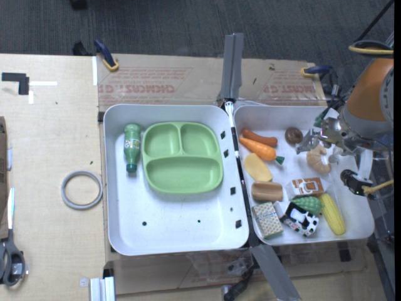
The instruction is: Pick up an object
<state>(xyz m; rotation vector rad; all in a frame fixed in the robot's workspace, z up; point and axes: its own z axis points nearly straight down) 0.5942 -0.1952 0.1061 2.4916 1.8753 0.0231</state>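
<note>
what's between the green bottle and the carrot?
In the camera view, the green divided plate and the bins' shared wall lie between the green bottle and the carrot.

Smooth matt green plastic divided plate (182, 157), glossy green plastic bottle (131, 147), white plastic bins (169, 234), pale wood worktop (47, 143), brown cardboard (156, 80), glossy yellow corn cob (331, 214)

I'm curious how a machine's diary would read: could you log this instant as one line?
arm: over right bin | pincer: low beside beige toy | left bin: green plate, green bottle
</note>
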